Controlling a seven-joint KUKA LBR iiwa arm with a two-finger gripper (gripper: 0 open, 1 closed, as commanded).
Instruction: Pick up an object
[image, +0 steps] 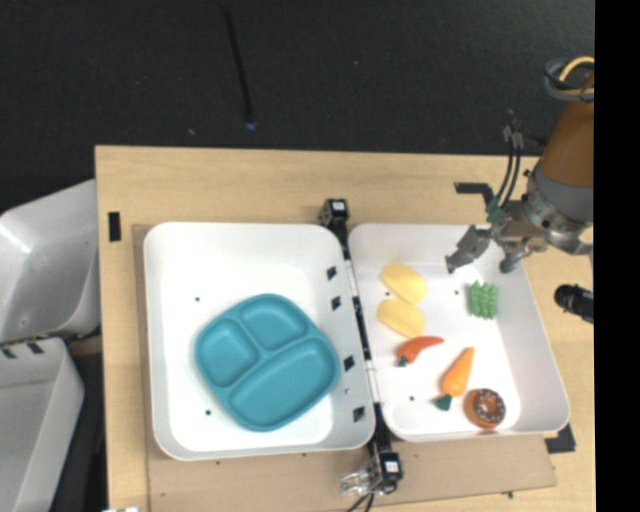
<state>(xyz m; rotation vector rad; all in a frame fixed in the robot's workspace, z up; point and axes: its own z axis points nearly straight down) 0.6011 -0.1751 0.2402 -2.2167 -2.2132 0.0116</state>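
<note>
The right bin (530, 352) holds two pale yellow pieces, one (403, 282) above the other (401, 318). With them lie a red chili pepper (418, 348), an orange carrot (457, 374), a green ridged piece (484, 300) and a brown doughnut (485, 407). My gripper (485, 251) hangs over the bin's upper right part, above the green piece. Its two dark fingers (460, 252) are spread apart with nothing between them.
A teal divided plate (266, 361) lies in the left bin (170, 300). The arm with its orange band (568, 150) comes in from the right. Black clips (353, 300) line the seam between the bins. Wooden bench (250, 180) surrounds both.
</note>
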